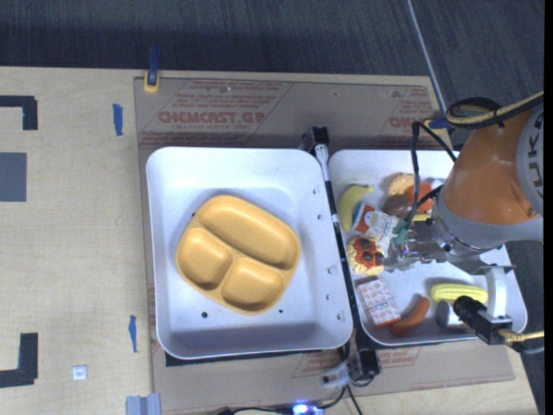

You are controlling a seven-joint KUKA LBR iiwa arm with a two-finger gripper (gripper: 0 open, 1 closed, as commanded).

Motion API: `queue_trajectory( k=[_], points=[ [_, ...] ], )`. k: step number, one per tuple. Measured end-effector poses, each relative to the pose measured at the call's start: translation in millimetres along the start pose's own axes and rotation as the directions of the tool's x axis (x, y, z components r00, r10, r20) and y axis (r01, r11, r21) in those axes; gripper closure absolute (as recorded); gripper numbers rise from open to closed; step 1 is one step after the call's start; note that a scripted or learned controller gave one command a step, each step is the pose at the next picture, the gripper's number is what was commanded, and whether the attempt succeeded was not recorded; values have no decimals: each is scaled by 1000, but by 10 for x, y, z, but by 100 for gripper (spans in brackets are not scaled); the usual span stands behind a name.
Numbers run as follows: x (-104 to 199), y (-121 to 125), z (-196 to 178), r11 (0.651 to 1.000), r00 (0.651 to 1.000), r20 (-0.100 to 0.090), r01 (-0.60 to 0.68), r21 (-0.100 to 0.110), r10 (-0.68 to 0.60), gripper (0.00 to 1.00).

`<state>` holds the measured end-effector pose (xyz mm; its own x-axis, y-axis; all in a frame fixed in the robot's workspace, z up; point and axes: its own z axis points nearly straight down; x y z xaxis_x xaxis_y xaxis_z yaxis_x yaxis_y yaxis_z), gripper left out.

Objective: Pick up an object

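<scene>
Camera view shows the gripper (404, 247) low in the right bin (515, 294) among small items; whether it is open or closed cannot be told. Touching its left side lies a colourful packet (378, 225), a sausage (409, 315) below it.

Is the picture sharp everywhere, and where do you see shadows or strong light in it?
In the camera view, the yellow tray in the left bin is sharp and evenly lit; a soft shadow lies along that bin's lower edge. The small things in the right bin look crowded and slightly blurred near the gripper. The white bins are bright, with no harsh glare.
</scene>
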<state>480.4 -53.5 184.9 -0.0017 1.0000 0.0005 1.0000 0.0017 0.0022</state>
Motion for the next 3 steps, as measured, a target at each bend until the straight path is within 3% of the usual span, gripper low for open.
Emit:
queue_trajectory(
  k=[1, 2, 3],
  points=[
    [-4, -1, 1, 1000, 1000, 0, -1, 0, 1, 0],
    [-385, -17, 687, 1000, 1000, 0, -3, 4, 3, 0],
    [-358, 12, 962, 1000, 1000, -7, 1, -1, -1, 0]
  ],
)
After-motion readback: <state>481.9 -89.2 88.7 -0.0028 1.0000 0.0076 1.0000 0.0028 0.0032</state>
